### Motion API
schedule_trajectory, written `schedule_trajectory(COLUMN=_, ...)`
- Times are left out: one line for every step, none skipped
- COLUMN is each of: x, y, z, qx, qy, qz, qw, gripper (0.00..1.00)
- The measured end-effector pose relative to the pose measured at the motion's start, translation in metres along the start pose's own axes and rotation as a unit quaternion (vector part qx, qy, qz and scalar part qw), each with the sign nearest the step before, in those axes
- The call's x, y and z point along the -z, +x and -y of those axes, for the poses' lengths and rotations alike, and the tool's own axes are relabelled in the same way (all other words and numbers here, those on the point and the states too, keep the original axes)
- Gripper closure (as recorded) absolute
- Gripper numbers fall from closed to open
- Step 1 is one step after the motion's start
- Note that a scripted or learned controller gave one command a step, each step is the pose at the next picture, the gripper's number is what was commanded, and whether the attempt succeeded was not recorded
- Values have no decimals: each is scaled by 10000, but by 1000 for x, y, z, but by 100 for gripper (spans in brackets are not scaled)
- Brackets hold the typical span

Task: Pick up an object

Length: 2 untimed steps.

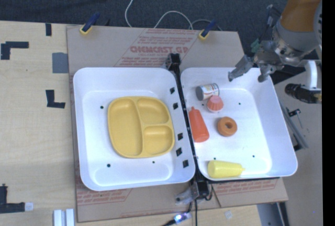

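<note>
The right bin (pixel 272 110) holds several items: a small can (pixel 207 90) lying on its side, a pink cupcake-like piece (pixel 214 103), a brown doughnut (pixel 226 126), an orange-red bottle shape (pixel 198 124) by the left wall, and a yellow lemon-like piece (pixel 224 169) at the front. My gripper (pixel 248 72) hovers over the bin's far right rim, fingers spread open, nothing between them. It is well to the right of the can.
The left bin (pixel 86 115) holds a yellow divided plate (pixel 140 126). A black divider strip (pixel 180 115) runs between the bins. Cardboard (pixel 152 47) lies under both, with clamps at the far corners and a white cable behind.
</note>
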<state>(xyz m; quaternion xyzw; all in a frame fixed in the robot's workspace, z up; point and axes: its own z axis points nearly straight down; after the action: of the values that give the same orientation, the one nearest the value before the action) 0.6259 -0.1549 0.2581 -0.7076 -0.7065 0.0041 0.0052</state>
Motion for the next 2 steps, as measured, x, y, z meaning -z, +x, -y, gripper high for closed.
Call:
schedule_trajectory(x=7, y=0, z=-2, qx=14, qy=-58, qz=10, qw=10000, gripper=0)
schedule_trajectory(x=-58, y=0, z=1, qx=11, qy=-28, qz=7, qw=10000, gripper=0)
